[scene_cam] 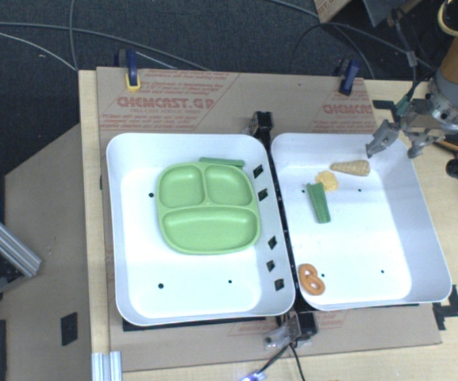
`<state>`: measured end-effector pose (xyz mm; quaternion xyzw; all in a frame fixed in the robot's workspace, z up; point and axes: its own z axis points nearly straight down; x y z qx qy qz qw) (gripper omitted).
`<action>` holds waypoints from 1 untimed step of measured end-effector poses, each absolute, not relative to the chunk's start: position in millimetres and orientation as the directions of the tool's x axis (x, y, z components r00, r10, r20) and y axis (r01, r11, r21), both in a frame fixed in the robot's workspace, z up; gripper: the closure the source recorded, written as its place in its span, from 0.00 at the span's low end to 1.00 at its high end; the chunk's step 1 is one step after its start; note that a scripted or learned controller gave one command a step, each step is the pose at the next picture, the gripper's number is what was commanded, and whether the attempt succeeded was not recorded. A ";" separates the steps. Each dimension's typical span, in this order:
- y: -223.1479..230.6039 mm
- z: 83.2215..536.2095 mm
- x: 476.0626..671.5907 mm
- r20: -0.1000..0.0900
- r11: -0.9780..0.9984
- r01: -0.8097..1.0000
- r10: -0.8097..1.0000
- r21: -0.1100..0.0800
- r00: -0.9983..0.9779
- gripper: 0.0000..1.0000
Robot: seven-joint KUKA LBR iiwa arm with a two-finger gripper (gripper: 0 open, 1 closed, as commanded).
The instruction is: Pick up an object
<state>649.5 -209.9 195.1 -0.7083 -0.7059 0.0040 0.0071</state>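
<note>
The gripper [395, 140] is seen at the upper right of the right bin [419, 244], over its far rim, w/ the arm [455, 94] coming in from the right edge. Two fingers are seen spread apart, approx. a wide stance, one fingertip [374, 148] toward the bin interior and the other nearer the arm; nothing is held between them.

Nearest obj.: a tan cone-shaped piece [350, 167], lying flat just below and to the left of the gripper, apart from the fingers. Just beyond it, further left and lower, a small yellow item [327, 182] is found, touching or nearly touching the top of a green stick [318, 203] that is laid lengthwise down the bin floor. Well below the gripper and to the left, near the bin's front left corner, an orange pretzel-shaped piece [311, 279] is seen.

Far left of the gripper, in the left bin [133, 292], a light green divided plate [208, 208] w/ three compartments is set. A darker green strip [222, 162] is tucked at its far edge, partly hidden by the plate.
</note>
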 end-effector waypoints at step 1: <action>-209.2 205.2 652.9 0.000 0.000 1.000 1.000 0.000 0.000 0.00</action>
